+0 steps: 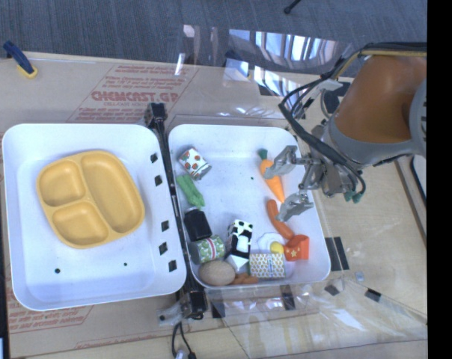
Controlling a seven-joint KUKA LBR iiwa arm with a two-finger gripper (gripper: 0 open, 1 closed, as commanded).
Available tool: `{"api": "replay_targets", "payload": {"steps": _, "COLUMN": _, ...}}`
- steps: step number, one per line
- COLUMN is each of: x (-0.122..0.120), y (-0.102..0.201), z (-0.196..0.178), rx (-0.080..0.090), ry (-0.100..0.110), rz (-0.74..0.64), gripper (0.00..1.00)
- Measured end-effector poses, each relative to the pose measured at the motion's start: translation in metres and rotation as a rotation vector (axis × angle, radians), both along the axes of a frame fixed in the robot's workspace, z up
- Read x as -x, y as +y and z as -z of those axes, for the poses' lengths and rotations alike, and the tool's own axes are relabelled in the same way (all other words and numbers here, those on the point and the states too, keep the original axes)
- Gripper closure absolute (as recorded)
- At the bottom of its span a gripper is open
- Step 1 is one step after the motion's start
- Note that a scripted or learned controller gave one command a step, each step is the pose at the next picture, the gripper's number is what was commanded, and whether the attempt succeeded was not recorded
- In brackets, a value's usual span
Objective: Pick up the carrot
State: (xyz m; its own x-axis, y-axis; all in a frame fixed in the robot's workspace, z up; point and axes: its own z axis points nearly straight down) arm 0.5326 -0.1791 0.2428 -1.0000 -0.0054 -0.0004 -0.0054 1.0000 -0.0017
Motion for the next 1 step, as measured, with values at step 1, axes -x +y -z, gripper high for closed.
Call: {"api": "replay_targets", "payload": {"steps": 1, "x": -0.0414, "y": -0.0288, "z": 0.0588, "rx": -0.002, "ry": 0.003, "rz": -0.024, "gripper": 0.00}}
